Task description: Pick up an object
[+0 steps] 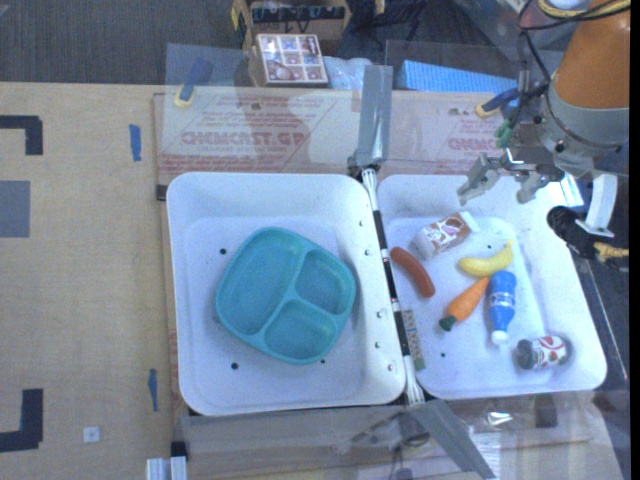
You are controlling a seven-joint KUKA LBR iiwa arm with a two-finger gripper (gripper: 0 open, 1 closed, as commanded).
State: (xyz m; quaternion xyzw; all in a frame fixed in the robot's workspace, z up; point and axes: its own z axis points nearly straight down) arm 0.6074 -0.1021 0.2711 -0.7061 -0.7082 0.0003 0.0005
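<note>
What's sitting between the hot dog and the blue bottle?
In the camera view, the toy carrot lies slantwise between the hot dog and the blue bottle, in the right bin.

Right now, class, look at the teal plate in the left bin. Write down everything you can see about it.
The plate is teal, looks like plastic, and has a rounded-square outline with a raised rim. Ridges split it into three compartments: one large on the left, two smaller on the right. Nothing lies in them. It rests flat on the floor of the left bin, turned slightly askew to the bin's walls and roughly centred. It touches nothing else; the gripper hangs over the right bin, far from it.
</note>
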